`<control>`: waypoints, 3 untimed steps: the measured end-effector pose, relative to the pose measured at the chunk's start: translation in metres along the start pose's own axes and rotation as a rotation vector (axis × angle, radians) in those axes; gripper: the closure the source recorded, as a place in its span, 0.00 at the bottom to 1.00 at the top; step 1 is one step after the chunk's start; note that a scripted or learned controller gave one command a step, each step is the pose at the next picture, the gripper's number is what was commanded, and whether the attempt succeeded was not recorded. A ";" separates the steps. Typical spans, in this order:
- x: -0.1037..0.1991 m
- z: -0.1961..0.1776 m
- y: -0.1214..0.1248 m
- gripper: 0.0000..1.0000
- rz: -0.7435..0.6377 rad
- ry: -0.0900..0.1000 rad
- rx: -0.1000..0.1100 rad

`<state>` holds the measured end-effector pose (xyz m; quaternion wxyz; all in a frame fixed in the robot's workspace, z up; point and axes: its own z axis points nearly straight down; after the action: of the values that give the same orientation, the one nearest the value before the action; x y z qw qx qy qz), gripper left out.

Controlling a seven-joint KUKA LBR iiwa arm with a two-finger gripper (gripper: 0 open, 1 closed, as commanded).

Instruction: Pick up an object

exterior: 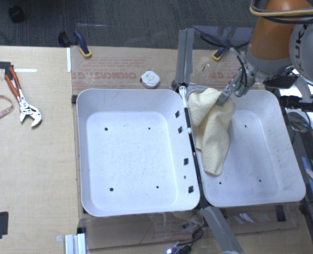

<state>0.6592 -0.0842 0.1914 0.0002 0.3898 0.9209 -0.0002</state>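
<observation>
Tool [226,92]: closed on the towel's far corner.
Towel [212,128]: hung below-left of the tool, long axis running near-far in the right bin [273,189].

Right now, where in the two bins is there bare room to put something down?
The left bin floor is bare wall to wall. In the right bin, the floor right of the yellow cloth is free. It is crowded at the divider's far corner, where the end effector meets the cloth.

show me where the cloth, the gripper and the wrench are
cloth [213,131], camera view, on the middle of the hanging yellow fold
gripper [226,95], camera view, at its tip on the cloth's upper edge
wrench [27,110], camera view, on its metal jaw end, left of the bins
</observation>
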 end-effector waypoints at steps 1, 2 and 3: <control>0.005 -0.029 -0.006 1.00 0.179 -0.003 -0.002; 0.012 -0.018 0.012 1.00 0.449 -0.001 0.001; -0.017 -0.006 -0.016 1.00 0.199 0.000 0.001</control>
<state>0.6589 -0.1074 0.1970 0.0002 0.4793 0.8777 -0.0008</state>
